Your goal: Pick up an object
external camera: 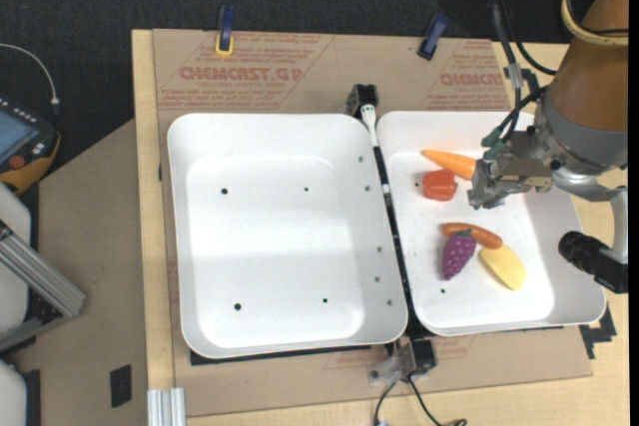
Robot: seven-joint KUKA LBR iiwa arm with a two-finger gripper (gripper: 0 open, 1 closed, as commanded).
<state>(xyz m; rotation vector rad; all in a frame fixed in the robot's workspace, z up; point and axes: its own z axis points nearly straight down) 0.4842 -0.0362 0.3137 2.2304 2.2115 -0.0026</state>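
Note:
The right white bin point(529, 312) holds several toy foods. An orange carrot point(447, 161) lies at the back, with a red pepper-like piece point(438, 185) just in front of it. Nearer the front are a purple bunch of grapes point(456, 255), a small orange-red piece point(479, 234) touching its top, and a yellow piece point(503, 267) to their right. My gripper point(484, 192) hangs over the bin just right of the carrot's tip and the red piece, pointing down. Nothing shows in its grasp.
The left white bin point(200, 214) lies beside the right one on a cardboard sheet point(300, 65), with a black divider strip point(384, 195) between them. Blue clamps point(225, 30) hold the sheet's back edge. Cables run down behind the arm point(509, 65).

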